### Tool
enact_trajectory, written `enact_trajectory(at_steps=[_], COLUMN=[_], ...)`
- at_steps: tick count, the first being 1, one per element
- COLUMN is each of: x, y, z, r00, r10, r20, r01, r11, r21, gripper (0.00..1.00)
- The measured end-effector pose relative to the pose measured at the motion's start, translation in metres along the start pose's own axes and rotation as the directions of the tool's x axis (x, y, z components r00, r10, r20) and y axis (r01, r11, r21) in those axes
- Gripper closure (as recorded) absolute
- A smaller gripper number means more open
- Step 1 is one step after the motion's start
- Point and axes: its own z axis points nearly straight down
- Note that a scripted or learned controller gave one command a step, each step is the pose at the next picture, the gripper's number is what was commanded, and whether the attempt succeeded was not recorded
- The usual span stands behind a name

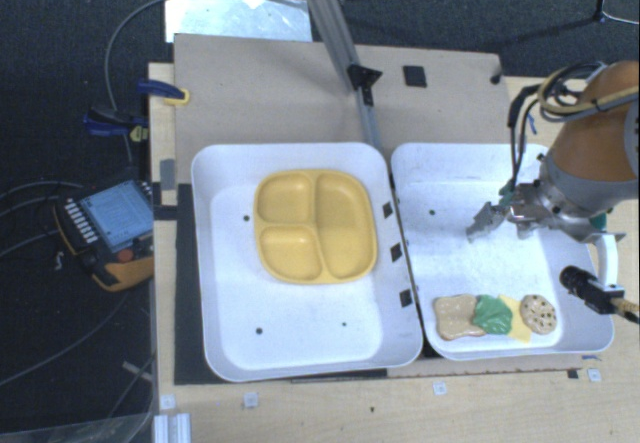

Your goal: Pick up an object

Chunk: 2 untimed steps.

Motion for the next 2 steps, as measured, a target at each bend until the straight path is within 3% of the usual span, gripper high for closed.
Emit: enact_trajectory(at_steps=[1,2], x=[0.004,0.003], y=[0.004,0.005], z=[0.043,0.03], r00=[1.0,1.0], r10=[0.0,0.001], r20=[0.0,0.001], r01=[0.0,-0.001], r11=[1.0,1.0], r21=[0.001,-0.006], gripper=[0.0,1.0])
